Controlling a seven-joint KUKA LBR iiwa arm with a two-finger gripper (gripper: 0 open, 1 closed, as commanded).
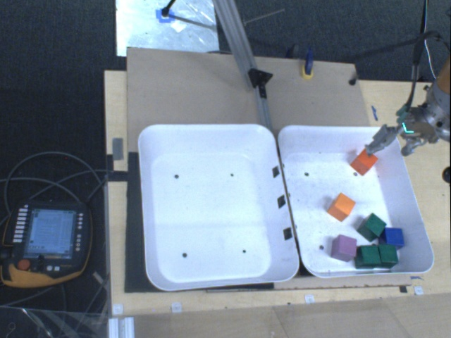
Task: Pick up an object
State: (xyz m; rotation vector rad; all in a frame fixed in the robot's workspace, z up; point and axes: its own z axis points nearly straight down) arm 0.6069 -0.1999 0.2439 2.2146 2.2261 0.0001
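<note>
My gripper (pixel 394 144) hovers over the far right corner of the right bin (pixel 416 210), fingers spread open and nothing between them. Its left finger (pixel 378 140) points down at a red-orange cube (pixel 363 162), which lies just below and left of the tip, outside the jaws. Further toward the front of this bin are an orange cube (pixel 342 206), a green cube (pixel 371 225), a blue cube (pixel 392 236), a purple cube (pixel 344 247) and a dark green block (pixel 375 256).
The left bin (pixel 151 189) adjoins the right one along a shared rim with black clips (pixel 282 201). A slanted grey pole (pixel 236 30) crosses the back. A teach pendant (pixel 46 241) with cables lies off the bench at left.
</note>
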